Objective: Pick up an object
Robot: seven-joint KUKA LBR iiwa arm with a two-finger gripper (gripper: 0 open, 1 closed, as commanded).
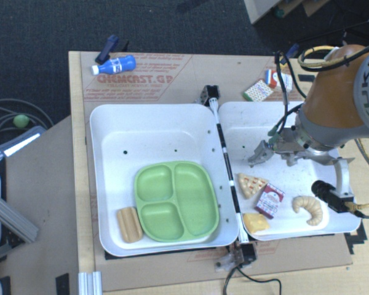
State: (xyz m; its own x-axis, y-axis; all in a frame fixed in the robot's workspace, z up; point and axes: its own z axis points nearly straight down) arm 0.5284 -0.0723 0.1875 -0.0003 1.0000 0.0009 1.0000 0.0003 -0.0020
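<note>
Now the grey arm with the orange band reaches in from the right, over the right bin (246, 112). Its gripper (258, 155) hangs over the far left part of that bin, above a bare white spot, and it points to the left. I cannot tell if the gripper is open or closed. The things to pick up lie in the near part of the right bin. A waffle piece (251, 184) shaped like a wedge lies close to the left wall, a little nearer than the gripper. A small red packet (269, 201) lies just beside the waffle piece on its right, and they may be touching. A yellow piece (255, 222) sits at the near left corner, just beside the red packet. A pale croissant (310, 208) lies more to the right, apart from the packet. The left bin (147, 128) holds a green plate (175, 200) with three parts, lying flat in the near half. A tan bread stick (130, 224) lies just beside the plate on its left. On the brown bench (172, 78), past the left bin, lies a blue and white bottle (115, 64) on its side. A small bright box (259, 91) lies just past the far edge of the right bin.
</note>
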